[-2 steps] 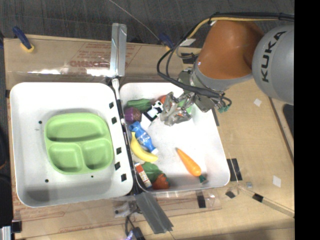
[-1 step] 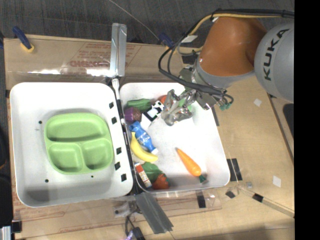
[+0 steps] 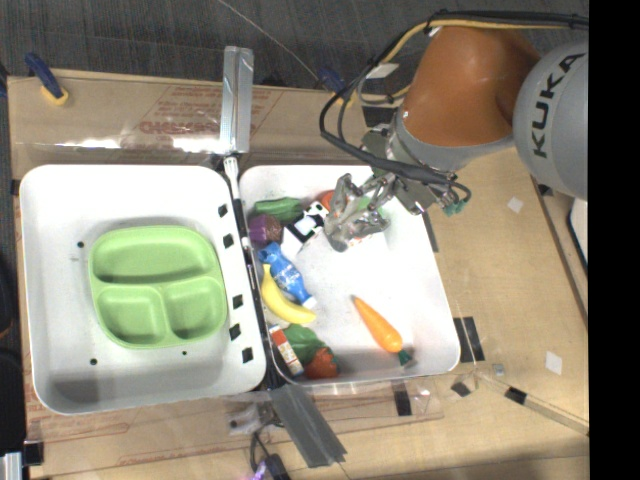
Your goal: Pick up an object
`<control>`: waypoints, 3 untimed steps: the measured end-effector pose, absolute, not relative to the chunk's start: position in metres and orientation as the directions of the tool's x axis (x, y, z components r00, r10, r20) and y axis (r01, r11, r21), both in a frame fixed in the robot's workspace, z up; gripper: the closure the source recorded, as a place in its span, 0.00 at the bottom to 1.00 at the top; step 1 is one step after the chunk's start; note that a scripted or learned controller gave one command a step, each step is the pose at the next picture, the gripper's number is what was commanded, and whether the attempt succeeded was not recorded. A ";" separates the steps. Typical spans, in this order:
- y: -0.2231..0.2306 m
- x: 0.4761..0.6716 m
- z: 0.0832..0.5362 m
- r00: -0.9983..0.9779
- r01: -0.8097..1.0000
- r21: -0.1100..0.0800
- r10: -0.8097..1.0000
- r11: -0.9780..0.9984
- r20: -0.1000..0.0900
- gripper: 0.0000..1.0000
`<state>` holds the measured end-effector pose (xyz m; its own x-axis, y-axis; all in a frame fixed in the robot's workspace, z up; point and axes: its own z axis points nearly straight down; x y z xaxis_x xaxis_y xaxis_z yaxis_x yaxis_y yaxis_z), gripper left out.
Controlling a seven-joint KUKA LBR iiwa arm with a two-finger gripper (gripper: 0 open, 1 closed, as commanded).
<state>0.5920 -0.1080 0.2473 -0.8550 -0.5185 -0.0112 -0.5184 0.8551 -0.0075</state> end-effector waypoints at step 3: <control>-0.094 0.509 0.140 -0.893 -0.450 0.004 -0.450 0.893 0.004 0.00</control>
